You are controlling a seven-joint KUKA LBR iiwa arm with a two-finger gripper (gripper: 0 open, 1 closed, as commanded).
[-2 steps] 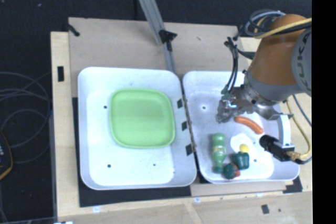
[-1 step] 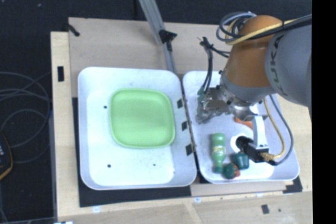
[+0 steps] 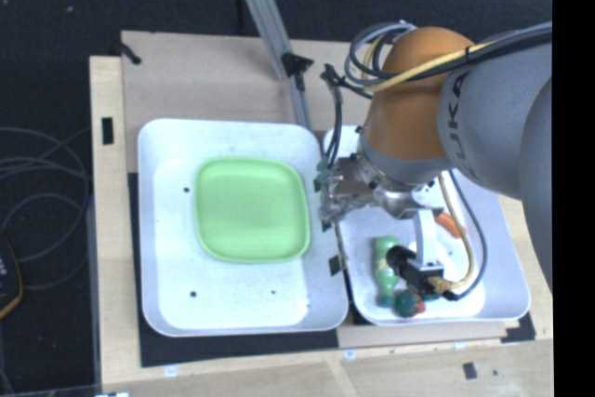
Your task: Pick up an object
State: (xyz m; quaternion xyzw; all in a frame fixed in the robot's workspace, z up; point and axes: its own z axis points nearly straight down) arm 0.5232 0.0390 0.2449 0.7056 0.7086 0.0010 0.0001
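Pale wooden surface (image 3: 223, 60) carries both bins. Nearest me, small green and dark toys (image 3: 395, 279) lie in right white bin (image 3: 507, 293); nothing lifted yet, I reckon. Hand (image 3: 344, 191) above w/ state hidden. Square green plastic plate (image 3: 252, 209) in left bin (image 3: 167, 228).

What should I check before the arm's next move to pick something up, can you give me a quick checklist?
1. Objects to pick lie in the right bin: ok, a green object and small toys sit there.
2. Arm over the right bin: ok.
3. Gripper position: not ok, it sits at the divide between bins.
4. Gripper grasp state: cannot tell.
5. Green plate flat in the left bin: ok.
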